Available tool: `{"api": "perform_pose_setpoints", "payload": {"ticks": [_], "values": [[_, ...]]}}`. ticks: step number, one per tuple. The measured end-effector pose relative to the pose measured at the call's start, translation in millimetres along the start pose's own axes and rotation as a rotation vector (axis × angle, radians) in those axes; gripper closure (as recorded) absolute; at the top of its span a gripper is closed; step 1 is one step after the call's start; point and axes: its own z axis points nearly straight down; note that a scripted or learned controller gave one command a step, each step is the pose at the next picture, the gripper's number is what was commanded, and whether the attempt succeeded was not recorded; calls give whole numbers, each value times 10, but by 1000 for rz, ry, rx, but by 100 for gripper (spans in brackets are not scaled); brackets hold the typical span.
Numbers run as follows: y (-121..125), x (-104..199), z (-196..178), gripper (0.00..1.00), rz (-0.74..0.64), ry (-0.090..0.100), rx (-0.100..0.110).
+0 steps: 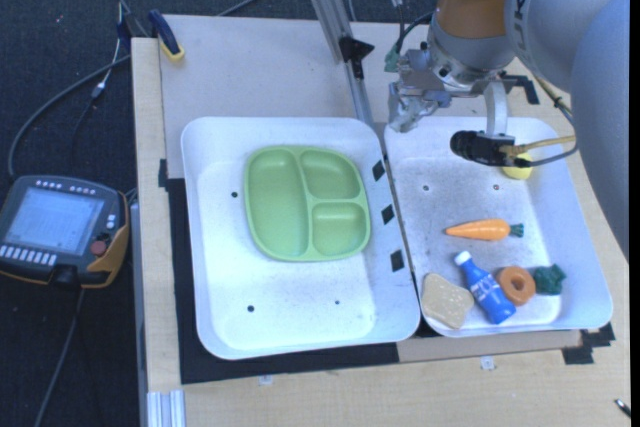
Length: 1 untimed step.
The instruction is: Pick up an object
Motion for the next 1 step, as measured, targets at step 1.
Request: {"api": "perform_pose_setpoints", "payload": {"ticks": [1], "values": [[111, 505, 4, 100, 0, 0, -5]]}}
